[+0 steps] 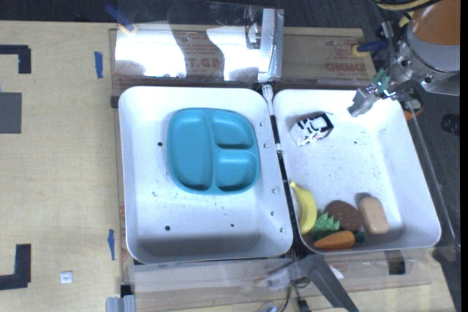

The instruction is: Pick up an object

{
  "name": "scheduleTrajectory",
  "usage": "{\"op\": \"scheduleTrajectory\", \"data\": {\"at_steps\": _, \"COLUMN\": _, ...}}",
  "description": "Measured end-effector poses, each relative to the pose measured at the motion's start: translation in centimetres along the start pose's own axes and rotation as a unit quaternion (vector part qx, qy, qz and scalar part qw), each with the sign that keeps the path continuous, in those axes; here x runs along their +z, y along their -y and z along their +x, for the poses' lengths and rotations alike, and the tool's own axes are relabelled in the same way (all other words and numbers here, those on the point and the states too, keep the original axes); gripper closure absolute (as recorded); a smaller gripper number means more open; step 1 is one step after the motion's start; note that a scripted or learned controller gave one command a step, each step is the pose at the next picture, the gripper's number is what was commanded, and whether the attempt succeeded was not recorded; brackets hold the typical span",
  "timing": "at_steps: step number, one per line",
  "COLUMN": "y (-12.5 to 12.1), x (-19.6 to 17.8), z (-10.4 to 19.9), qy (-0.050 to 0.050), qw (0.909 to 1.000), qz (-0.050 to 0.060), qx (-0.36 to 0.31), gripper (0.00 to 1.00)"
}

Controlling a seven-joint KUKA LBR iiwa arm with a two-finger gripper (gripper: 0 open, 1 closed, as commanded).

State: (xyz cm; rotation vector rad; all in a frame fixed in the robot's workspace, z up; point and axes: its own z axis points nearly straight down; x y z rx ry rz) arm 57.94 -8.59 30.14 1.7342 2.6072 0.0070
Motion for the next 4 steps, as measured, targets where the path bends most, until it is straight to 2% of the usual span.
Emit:
{"op": "scheduleTrajectory", "data": {"at_steps": 1, "y": 5.5, "x": 7.8, "z": 5.8, "qy": -0.003, "qw": 0.9888, "qz": 0.007, "qx": 0.149, "gripper": 1.0}}
{"op": "scheduleTrajectory", "data": {"at_steps": 2, "y": 3.0, "x": 8.1, "z": 4.6, "qy": -0.002, "qw": 0.9985, "qz": 0.004, "qx": 0.054, "gripper": 1.0}}
{"op": "scheduleTrajectory", "data": {"at_steps": 3, "y": 4.8, "x": 21.0, "z": -1.1, "qy": -0.002, "qw": 0.9977, "qz": 0.002, "qx": -0.067, "gripper": 1.0}}
{"op": "scheduleTrajectory", "data": {"at_steps": 4, "y": 1.3, "x": 21.3, "z": -2.9, "qy": -0.001, "qw": 0.9966, "qz": 0.002, "qx": 0.082, "gripper": 1.0}}
